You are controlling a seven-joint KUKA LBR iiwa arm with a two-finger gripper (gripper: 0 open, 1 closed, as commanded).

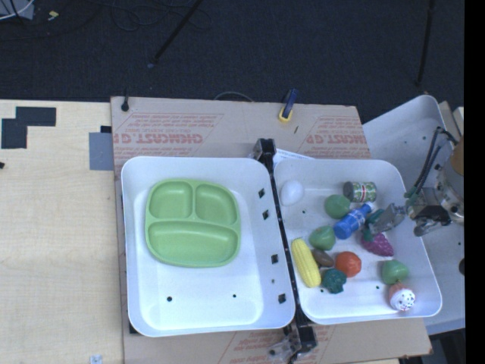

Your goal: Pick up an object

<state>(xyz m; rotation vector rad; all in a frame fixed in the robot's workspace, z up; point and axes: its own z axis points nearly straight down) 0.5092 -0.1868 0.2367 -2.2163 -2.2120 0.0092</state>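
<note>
The right bin (424,309) holds several small toys. Among them are a white egg (290,193), a green can (359,191), a blue bottle (353,221), a yellow corn cob (306,262), an orange-red tomato (348,263), a magenta piece (377,243), a green pepper (394,271) and a white dotted ball (402,299). My gripper (386,218) reaches in from the right edge. It hovers low over the bin, just right of the blue bottle and above the magenta piece. I see nothing clearly held in it.
The left bin (151,309) carries a light green divided plate (192,223). A black divider (276,233) runs between the bins. Both rest on brown cardboard (197,131), with a blue-yellow clamp (287,106) at its back edge. The arm's wrist and cables (436,203) stand over the right bin's right rim.
</note>
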